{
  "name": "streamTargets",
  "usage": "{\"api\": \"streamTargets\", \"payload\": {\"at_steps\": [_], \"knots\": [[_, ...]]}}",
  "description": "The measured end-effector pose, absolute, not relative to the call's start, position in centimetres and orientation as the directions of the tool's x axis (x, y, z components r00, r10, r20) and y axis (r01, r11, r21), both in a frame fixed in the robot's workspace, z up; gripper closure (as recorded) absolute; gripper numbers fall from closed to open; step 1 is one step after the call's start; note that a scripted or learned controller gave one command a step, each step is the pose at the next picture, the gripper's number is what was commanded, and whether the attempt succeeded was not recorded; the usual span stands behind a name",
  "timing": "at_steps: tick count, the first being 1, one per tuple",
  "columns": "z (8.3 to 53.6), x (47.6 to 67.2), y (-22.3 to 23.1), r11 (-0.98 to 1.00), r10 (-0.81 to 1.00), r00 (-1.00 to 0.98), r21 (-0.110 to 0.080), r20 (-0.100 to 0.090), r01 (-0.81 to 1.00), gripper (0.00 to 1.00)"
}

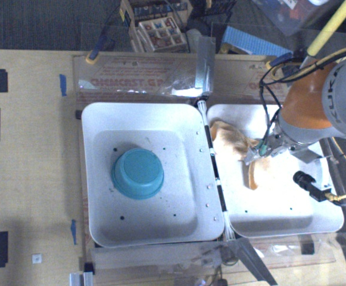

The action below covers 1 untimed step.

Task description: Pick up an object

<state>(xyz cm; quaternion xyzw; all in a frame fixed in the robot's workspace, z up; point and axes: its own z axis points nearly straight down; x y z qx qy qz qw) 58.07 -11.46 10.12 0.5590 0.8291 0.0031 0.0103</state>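
Note:
A teal bowl [138, 172] lies upside down in the middle of the left bin [101, 124]. In the right bin [292, 219] a soft tan object [227, 137] lies near the far left corner, with an orange-brown strip [252, 175] trailing toward the front. My gripper [258, 152] hangs from the orange-banded wrist, low in the right bin. It sits at the right edge of the tan object, just above the strip. Whether it touches either one is unclear.
The divider [211, 154] between the two bins runs just left of the tan object. A black cable fitting [306, 182] sticks out of the arm over the right bin. A clear plastic sheet [143, 82] and boxes lie behind the bins.

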Motion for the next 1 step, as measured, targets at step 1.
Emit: {"api": "streamTargets", "payload": {"at_steps": [1], "knots": [[21.37, 61.11, -11.75, 0.230, 0.973, -0.230, 0.001, -0.002, 0.973, 1.00]]}}
